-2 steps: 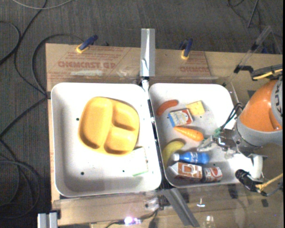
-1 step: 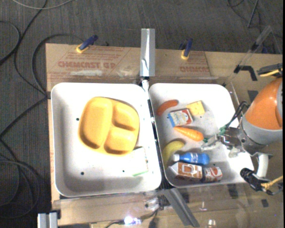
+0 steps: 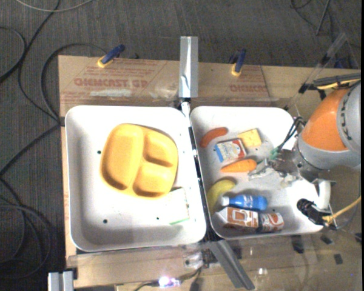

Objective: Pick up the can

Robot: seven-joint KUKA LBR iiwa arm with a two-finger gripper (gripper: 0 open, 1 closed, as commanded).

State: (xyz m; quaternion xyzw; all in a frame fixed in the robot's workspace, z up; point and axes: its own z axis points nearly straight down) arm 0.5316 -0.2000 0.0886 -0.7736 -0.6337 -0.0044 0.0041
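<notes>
Grey and orange arm (image 3: 333, 132) is reaching in from the right, partly cut off at the frame edge; its gripper (image 3: 273, 165) is hanging over the right bin (image 3: 285, 117), small and blurred, so I cannot tell how it is set. Nothing is showing as held.

Can (image 3: 255, 219) is lying on its side along the near wall of the right bin, cylindrical, with a red-brown and white label too blurred to read. A blue and white bottle (image 3: 246, 202) is lying just behind it, touching or nearly so. A yellow banana (image 3: 220, 190) is curving beside them, partly covered by the bottle. An orange carrot (image 3: 238, 166) and a small blue and white carton (image 3: 229, 150) are sitting farther back.

Left bin (image 3: 85, 223) is carrying a glossy yellow compartment tray (image 3: 139, 159) with rounded corners.
</notes>
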